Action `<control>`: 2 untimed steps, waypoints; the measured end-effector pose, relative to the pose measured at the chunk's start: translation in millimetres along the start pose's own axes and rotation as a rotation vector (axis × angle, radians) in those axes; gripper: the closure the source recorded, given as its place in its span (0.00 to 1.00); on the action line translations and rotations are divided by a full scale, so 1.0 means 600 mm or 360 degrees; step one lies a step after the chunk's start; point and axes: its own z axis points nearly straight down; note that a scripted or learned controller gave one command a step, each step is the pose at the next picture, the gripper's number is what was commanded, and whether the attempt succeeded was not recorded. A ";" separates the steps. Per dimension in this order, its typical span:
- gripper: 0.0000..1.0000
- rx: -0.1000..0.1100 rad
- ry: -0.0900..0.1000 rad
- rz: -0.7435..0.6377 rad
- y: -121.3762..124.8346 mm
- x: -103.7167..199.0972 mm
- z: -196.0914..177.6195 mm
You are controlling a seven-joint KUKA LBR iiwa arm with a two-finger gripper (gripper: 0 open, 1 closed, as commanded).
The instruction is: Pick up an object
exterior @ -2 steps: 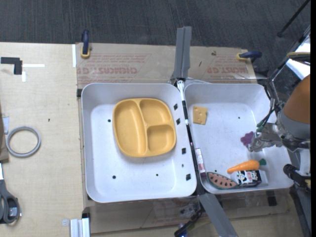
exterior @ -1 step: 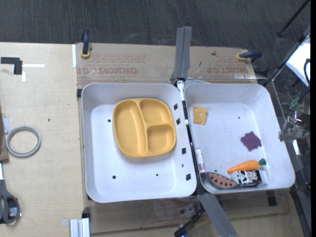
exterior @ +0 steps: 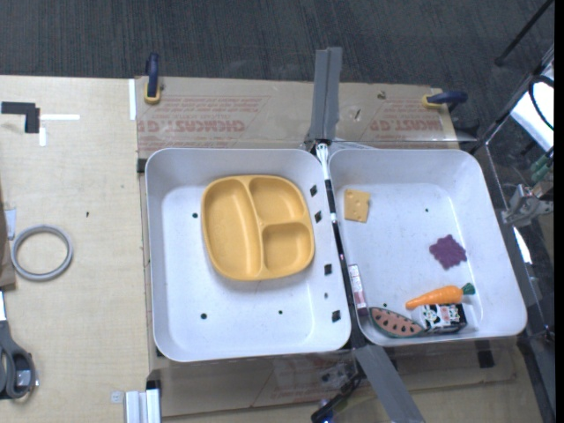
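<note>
Camera view: the left bin [exterior: 172, 324] carries one yellow divided plate [exterior: 256, 227], lying flat and well apart from the walls; the right bin [exterior: 401, 183] carries the small candidates for picking; a tan square cracker [exterior: 357, 205] lies alone near the divider, a purple piece [exterior: 448, 251] lies alone toward the right wall, and a carrot [exterior: 436, 296], a watermelon slice [exterior: 394, 322] and a black-and-white carton [exterior: 445, 317] crowd together at the near wall, the carrot touching the carton; how far the fingers stand open cannot be told. Risks, as judged: a descent on the near cluster is likely to strike the bin wall or catch two items at once, owing to their contact; the cracker and the watermelon slice lie flat and thin, so a grip may close over them and slip; the plate looks too broad to span except at its rim; the purple piece appears the least obstructed. A tape roll [exterior: 40, 252] rests on the tabletop [exterior: 88, 324] outside both bins.
</note>
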 end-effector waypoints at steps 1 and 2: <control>1.00 -0.0003 -0.0001 -0.0470 -0.034 -0.006 -0.172; 1.00 0.0001 0.0001 -0.0318 -0.045 0.048 -0.146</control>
